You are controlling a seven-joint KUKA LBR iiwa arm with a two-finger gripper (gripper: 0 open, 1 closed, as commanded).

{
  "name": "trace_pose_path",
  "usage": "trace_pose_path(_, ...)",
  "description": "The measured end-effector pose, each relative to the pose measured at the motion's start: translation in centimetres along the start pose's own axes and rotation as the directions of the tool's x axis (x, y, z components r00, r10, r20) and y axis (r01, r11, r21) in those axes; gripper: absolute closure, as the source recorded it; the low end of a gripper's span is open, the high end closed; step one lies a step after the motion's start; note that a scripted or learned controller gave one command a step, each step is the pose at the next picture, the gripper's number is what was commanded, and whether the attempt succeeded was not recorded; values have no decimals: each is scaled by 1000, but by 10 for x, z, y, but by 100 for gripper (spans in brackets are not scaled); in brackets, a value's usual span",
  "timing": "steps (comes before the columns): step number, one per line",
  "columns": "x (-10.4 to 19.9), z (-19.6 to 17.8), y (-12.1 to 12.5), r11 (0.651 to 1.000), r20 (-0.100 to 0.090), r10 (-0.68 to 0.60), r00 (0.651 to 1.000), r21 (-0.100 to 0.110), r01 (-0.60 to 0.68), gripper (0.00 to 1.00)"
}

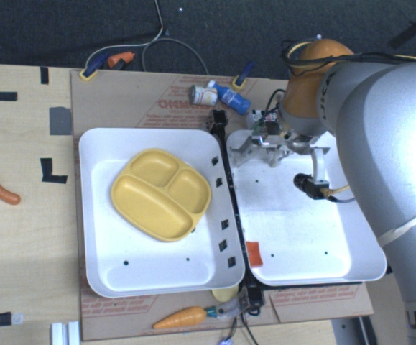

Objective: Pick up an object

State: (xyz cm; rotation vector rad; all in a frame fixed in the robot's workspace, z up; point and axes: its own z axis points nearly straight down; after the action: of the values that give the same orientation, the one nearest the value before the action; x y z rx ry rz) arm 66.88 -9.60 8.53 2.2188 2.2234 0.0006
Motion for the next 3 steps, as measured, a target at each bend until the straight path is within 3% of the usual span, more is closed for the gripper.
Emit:
trace_pose_path(1, 2, -2, -105, 1000, 2, 4, 1000, -3, -4, 0)
trace_pose_path(2, -5, -35, -35, 1000, 1, 0, 1000, -5, 0, 0)
trace_pose_path(3, -1, 2, -16, 1000, 1, 1, 1000, 1, -1, 0)
